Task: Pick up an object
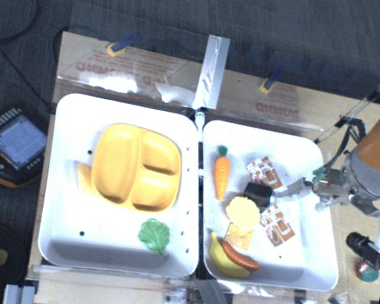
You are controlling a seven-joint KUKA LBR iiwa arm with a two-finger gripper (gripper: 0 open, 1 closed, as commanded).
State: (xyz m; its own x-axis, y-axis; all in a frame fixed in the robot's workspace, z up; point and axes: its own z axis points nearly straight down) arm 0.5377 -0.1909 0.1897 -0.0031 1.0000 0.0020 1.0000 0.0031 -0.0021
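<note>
The right bin [316,261] holds a carrot [221,176], two brown-and-white packets [265,172] [277,227], a small black block [257,194], a round yellow piece [243,211], a banana [224,261] and a red sausage [240,255] lying on it. My gripper [291,190] reaches in from the right, low over the right bin's middle. Its tip lies just right of the black block, between the two packets. Nothing shows as held.
The left bin [52,232] holds a yellow divided plate [136,166] and a green leafy toy [154,234]. A metal divider [212,71] stands behind the bins. A handheld pendant [6,144] lies on the floor to the left. Small dark parts [364,248] sit on the bench at right.
</note>
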